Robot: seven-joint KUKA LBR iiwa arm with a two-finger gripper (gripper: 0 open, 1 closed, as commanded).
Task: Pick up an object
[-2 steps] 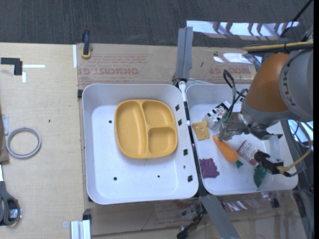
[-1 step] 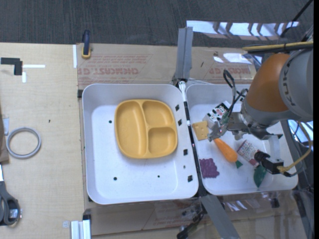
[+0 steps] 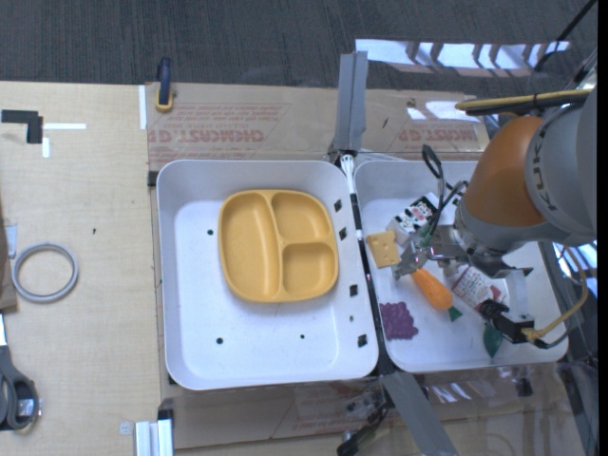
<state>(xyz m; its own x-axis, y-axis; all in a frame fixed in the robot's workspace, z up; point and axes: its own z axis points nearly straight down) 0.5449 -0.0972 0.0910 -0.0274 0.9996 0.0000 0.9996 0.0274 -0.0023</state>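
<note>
My gripper [image 3: 421, 256] is down in the right bin [image 3: 532, 345], under the grey arm with its orange band [image 3: 503, 174]. It hovers at the upper left end of an orange carrot [image 3: 433, 290], close to it or touching it. A yellow cheese-like slab [image 3: 383, 249] lies just left of the gripper. A purple bunch of grapes [image 3: 399, 320] sits near the bin's front left. A white and red bottle [image 3: 472, 287] lies right of the carrot, with a green piece [image 3: 492, 338] in front of it. A black and white item [image 3: 414, 215] lies behind the gripper. The arm hides part of the bin's right side.
The left bin [image 3: 190, 350] holds a yellow divided plate [image 3: 278, 245]. A grey divider [image 3: 350, 103] rises between the bins at the back. On the wooden bench to the left lie a grey ring [image 3: 43, 272] and scissors [image 3: 17, 397].
</note>
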